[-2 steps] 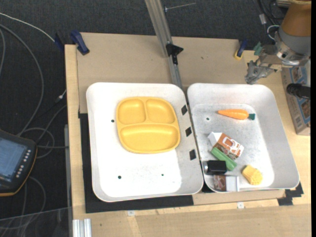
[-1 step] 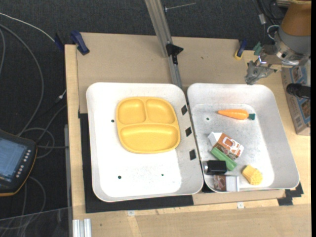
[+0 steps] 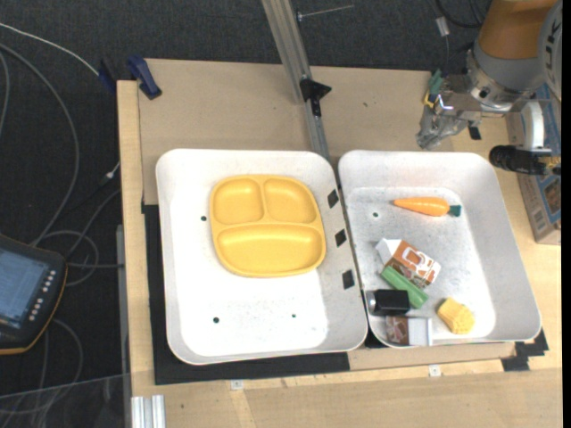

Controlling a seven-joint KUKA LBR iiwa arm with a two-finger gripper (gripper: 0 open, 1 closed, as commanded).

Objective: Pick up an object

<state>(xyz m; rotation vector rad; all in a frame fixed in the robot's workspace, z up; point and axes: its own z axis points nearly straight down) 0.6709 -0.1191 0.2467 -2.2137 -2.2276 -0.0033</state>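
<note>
1. Arm (image 3: 517, 16) enters from the upper right corner, orange band at the top edge, grey wrist section just below it.
2. Wrist points down and left, toward the bench.
3. Gripper (image 3: 435, 132) hangs at the end of the wrist, over bare bench, tips low.
4. Nothing visible between the tips.
5. Finger spacing too small and blurred to read.
</note>
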